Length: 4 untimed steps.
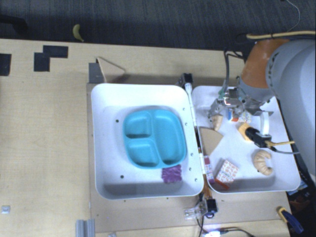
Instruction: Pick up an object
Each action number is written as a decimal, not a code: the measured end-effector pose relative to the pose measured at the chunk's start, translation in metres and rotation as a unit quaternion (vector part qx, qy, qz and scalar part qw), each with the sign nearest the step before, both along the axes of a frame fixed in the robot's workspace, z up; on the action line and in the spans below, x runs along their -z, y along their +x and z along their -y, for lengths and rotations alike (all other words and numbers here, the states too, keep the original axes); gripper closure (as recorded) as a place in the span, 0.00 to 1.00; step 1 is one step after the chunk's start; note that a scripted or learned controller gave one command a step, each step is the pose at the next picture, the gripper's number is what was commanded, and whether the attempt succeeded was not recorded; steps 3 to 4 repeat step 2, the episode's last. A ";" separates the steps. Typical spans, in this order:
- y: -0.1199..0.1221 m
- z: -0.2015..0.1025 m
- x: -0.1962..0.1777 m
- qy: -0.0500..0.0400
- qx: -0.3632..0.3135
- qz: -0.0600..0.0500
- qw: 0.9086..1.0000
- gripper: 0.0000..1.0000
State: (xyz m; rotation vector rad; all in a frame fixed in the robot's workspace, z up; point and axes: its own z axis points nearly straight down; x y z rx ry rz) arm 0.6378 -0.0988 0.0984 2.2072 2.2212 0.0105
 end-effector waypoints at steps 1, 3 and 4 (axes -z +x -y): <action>0.002 0.000 -0.012 -0.002 -0.003 0.003 1.000 1.00; 0.017 -0.068 -0.088 0.002 -0.001 -0.003 1.000 1.00; 0.017 -0.068 -0.088 0.002 -0.001 -0.003 1.000 1.00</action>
